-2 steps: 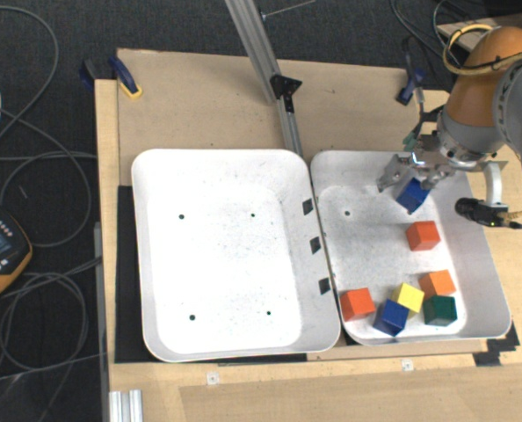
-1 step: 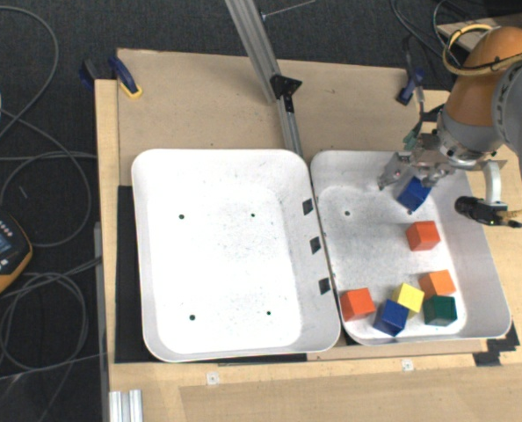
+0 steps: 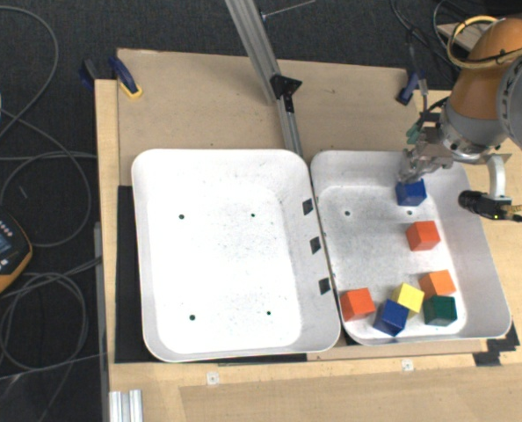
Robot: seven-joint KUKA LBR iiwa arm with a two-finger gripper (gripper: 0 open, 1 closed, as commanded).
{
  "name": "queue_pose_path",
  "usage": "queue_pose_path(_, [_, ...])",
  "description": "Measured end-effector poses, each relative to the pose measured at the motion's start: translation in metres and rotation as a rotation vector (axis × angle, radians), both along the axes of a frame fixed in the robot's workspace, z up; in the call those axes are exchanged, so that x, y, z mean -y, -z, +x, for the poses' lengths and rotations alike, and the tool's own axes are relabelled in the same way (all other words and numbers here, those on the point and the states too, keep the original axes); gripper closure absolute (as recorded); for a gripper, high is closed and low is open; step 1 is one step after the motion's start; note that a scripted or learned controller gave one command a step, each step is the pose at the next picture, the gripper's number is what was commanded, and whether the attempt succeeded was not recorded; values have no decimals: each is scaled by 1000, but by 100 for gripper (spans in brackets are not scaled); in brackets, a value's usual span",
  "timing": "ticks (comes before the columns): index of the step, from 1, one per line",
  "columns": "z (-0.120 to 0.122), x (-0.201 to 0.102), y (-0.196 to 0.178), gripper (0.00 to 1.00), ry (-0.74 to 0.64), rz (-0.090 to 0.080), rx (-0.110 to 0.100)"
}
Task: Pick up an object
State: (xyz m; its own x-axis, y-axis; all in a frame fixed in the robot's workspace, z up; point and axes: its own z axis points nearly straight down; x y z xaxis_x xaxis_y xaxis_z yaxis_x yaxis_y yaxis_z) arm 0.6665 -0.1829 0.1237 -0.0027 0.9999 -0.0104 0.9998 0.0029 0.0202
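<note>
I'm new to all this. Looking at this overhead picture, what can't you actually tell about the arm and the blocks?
- Gripper: sits right above the blue block; a real grasp can't be confirmed, the contact is too small and the wrist covers it.
- Arm: cut off by the right edge.
- Green block and orange block: touching or apart, unclear.
- Second blue block: partly covered by the yellow block.

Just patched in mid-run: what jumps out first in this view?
The gripper hangs over the far end of the right bin, directly above a blue cube. Near that bin's front edge sits a cluster of blocks: an orange cube, a yellow cube and a green cube.
</note>
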Motion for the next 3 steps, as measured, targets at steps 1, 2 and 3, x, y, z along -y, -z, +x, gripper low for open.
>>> queue_pose_path(1, [-3,8,-59,100,2,8,-12])
queue_pose_path(2, [-2,-2,-111,100,0,8,-12])
queue_pose_path(3, [-1,-2,-141,100,1,9,-14])
